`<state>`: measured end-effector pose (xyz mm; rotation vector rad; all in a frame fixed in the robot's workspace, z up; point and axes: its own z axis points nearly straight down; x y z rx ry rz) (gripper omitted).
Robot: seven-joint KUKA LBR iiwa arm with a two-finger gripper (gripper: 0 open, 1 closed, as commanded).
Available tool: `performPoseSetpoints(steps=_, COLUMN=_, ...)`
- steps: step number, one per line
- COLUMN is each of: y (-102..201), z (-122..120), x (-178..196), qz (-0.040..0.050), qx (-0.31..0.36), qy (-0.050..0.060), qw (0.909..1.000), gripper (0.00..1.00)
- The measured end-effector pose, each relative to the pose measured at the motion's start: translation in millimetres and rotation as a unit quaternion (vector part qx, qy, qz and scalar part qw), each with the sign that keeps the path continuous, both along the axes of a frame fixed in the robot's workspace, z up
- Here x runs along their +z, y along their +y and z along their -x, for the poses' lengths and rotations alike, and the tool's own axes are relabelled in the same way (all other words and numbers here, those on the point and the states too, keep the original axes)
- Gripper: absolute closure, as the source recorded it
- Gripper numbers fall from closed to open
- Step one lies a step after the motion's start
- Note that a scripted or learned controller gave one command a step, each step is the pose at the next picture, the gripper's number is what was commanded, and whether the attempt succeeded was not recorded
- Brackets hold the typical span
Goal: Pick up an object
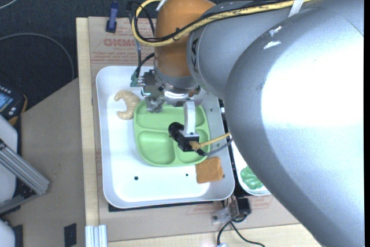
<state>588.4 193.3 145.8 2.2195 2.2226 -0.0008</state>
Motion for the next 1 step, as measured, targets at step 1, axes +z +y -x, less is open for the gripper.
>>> performPoseSetpoints(steps=1, y=-7.8, z=59.9, x=199.1, qz=-0.0043, qx=0.000, qy=-0.009, qw=1.0000, gripper=1.00)
